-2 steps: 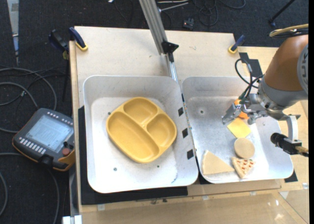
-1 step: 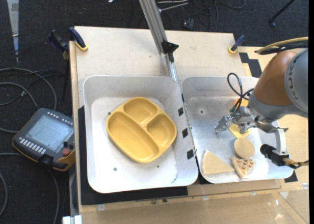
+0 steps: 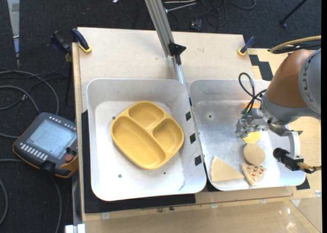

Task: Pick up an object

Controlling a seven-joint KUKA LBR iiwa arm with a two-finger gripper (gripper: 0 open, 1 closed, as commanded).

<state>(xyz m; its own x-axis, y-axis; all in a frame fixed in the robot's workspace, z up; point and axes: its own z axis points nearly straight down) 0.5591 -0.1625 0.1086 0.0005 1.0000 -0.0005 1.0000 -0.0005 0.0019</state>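
My gripper [image 3: 249, 126] hangs low over the right part of the right bin [image 3: 214, 109], the grey and orange arm entering from the right. Just below it lies a small yellow piece [image 3: 251, 137], partly covered by the gripper. A round tan disc [image 3: 254, 154] sits in front of that. A pale wedge-shaped slice [image 3: 225, 170] and a pizza-slice toy [image 3: 254, 173] lie at the bin's near edge. Nothing is visibly held.
The left bin [image 3: 102, 94] holds a yellow divided plate [image 3: 147, 134]. A metal pole [image 3: 158, 17] slants from the top down to the gap between the bins. A teach pendant [image 3: 47, 142] lies on the floor at left.
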